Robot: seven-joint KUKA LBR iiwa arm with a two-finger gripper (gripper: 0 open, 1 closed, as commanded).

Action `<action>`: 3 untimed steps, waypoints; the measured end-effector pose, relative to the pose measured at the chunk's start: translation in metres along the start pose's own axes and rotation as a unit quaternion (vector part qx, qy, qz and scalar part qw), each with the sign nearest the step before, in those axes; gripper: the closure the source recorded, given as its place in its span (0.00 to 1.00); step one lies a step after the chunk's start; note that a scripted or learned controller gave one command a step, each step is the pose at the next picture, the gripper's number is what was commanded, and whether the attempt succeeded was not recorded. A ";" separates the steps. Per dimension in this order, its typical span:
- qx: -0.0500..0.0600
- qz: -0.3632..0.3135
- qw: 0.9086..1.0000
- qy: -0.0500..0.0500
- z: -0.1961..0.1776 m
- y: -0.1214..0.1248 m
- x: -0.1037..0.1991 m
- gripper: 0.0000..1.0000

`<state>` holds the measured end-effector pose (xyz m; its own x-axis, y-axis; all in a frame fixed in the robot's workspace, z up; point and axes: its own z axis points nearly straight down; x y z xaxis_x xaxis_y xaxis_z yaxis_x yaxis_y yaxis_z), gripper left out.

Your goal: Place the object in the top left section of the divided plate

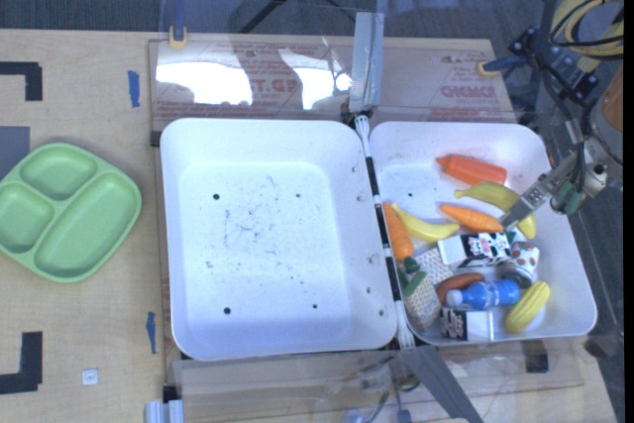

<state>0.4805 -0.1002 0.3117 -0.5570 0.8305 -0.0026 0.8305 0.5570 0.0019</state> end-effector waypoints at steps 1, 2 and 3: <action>0.001 0.232 0.973 0.000 0.011 -0.021 -0.031 1.00; 0.001 0.224 0.975 0.001 0.107 -0.039 -0.055 1.00; 0.004 0.409 0.912 0.003 0.152 -0.042 -0.058 1.00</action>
<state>0.4783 -0.1720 0.1596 0.2495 0.9684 0.0014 0.9683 -0.2495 -0.0058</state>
